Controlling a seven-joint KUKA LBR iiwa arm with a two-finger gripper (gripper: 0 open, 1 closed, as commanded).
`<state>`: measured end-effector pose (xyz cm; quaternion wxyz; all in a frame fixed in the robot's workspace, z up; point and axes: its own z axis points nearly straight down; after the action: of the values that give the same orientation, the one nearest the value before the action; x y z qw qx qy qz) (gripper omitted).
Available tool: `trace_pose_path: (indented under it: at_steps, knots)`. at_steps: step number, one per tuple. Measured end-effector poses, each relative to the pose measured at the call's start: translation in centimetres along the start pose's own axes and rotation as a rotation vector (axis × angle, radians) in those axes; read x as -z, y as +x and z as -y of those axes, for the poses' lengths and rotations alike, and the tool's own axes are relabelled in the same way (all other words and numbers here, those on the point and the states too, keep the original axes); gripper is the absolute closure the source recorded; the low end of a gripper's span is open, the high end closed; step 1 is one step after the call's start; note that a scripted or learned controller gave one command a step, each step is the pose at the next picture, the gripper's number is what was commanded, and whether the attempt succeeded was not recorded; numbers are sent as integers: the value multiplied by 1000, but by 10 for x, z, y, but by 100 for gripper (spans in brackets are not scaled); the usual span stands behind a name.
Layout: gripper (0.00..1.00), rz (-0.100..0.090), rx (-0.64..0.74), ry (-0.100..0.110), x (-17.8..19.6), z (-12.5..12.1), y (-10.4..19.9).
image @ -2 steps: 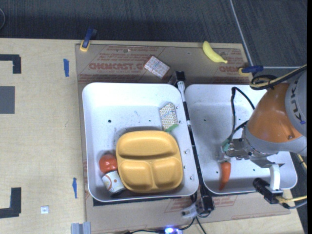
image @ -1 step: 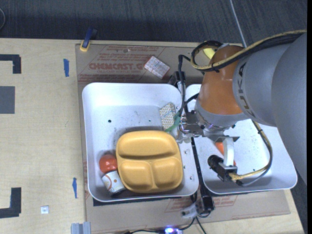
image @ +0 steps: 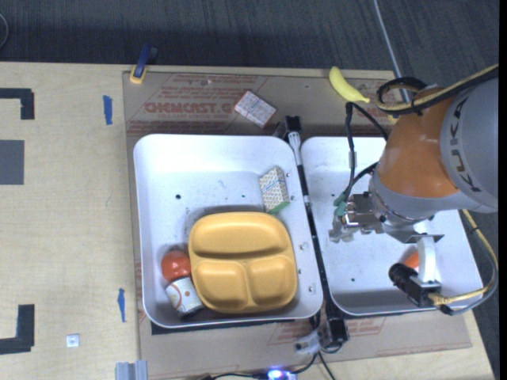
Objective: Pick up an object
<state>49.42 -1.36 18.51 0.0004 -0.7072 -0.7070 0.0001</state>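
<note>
Arm (image: 428, 165) over right bin (image: 360, 287); jaws hidden under wrist, state can't tell. Yellow tray (image: 242, 261) in left bin (image: 158, 172), left of them.

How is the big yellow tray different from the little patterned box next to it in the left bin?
The yellow tray is much bigger than the patterned box. The tray is plain yellow with molded compartments; the box is whitish with a fine printed pattern. The tray sits at the bin's front, the box nearer its right wall. Both lie in the left bin.
</note>
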Motion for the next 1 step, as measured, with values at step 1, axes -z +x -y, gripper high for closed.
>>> trace_pose_path:
  at_steps: [1]
  knots:
    - [0,0,0,0,0,0,0]
